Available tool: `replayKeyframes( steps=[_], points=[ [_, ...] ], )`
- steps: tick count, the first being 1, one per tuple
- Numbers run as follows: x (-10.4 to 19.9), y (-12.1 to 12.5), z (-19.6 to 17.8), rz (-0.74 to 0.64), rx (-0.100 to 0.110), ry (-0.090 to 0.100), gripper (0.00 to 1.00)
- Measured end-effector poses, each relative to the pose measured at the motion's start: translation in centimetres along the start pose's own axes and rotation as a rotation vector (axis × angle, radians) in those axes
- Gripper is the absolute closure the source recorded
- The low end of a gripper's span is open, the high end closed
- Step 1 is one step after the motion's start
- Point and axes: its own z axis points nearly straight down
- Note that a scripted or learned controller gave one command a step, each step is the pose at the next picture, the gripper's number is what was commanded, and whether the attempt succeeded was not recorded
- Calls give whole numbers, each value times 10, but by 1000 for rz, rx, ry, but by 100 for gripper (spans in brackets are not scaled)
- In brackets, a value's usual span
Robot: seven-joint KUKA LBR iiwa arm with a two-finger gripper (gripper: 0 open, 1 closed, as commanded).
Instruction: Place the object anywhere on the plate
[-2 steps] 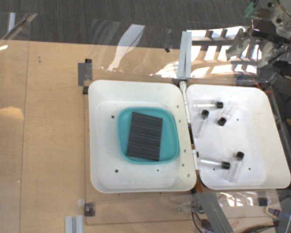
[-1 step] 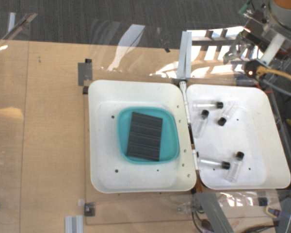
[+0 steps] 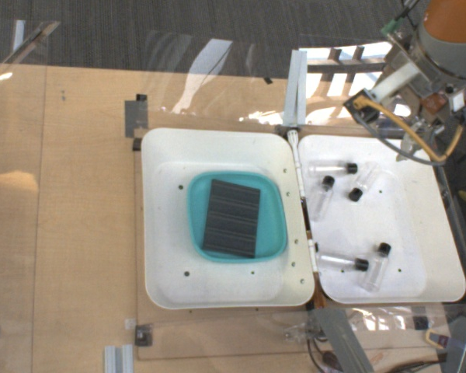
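Note:
A dark grey ribbed rectangular block [image 3: 232, 218] lies flat on the teal plate [image 3: 275, 225], which sits in the middle of the left white bin [image 3: 163, 208]. The block lies nearly centred on the plate, long side running front to back. My gripper [image 3: 419, 127] hangs at the far right, above the back edge of the right bin [image 3: 427, 231], well away from the plate and the block. Cables and the wrist housing crowd around it.
Several clear vials with black caps lie scattered in the right bin, such as one near the back [image 3: 335, 167] and one near the front [image 3: 343, 263]. A raised divider [image 3: 301, 208] separates the bins. Bare wooden bench [image 3: 62, 208] stretches to the left.

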Motion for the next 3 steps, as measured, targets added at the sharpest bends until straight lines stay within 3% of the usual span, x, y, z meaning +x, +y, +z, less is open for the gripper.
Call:
replayKeyframes(
  steps=[1, 3],
  points=[
    [13, -66, -30, 306, -4, 10, 0],
    [13, -66, -29, 306, -3, 7, 0]
  ],
)
